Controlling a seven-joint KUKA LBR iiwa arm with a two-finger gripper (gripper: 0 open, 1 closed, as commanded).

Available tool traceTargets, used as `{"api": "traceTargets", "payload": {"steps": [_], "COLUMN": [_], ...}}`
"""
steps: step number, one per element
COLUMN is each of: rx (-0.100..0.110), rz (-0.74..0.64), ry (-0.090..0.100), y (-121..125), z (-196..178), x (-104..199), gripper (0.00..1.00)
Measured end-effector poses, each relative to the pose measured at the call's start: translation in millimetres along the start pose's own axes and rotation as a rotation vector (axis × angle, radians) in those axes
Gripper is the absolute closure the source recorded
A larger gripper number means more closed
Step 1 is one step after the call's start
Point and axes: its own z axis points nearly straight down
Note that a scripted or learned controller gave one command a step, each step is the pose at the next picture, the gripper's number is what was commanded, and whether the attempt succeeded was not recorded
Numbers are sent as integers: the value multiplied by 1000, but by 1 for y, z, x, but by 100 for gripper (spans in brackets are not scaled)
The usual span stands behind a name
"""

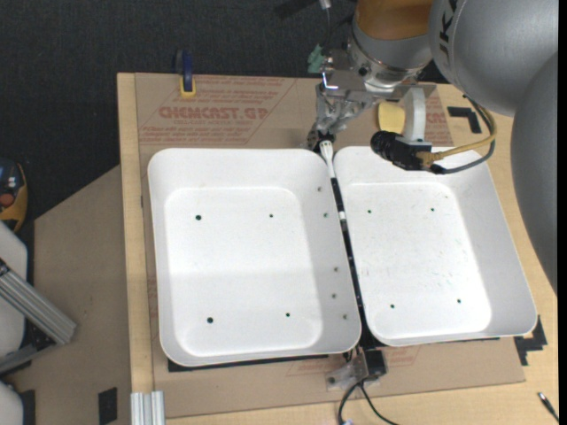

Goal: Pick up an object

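Observation:
My gripper (320,138) hangs from the orange-banded wrist (390,7) over the far end of the seam between the left bin (168,237) and the right bin (496,237). Its fingers taper to a point and look shut, with nothing visible between them. The tips sit just above the bins' far rims. A pale yellow block (389,115) lies just beyond the right bin's far rim, partly hidden by a white part of the wrist gear. A black fitting with an orange cable (403,150) overhangs that bin's far edge.
Both bins rest on a brown board (230,104) printed with red letters. A blue and yellow clamp (185,71) grips the board's far left edge. The large grey arm (514,42) covers the upper right. A metal rail (35,304) lies at the left, and a connector (365,366) at the front.

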Motion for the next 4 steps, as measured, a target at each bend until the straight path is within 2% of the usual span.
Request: {"api": "traceTargets", "payload": {"steps": [1,2,3,4], "rx": [2,-1,14,-11], "rz": [1,10,-3,-7], "ry": [-1,-6,1,1], "y": [-10,-40,-8,-7], "z": [-17,-57,33,-94], "x": [-22,-125,-104,-58], "gripper": [100,100,100,100]}}
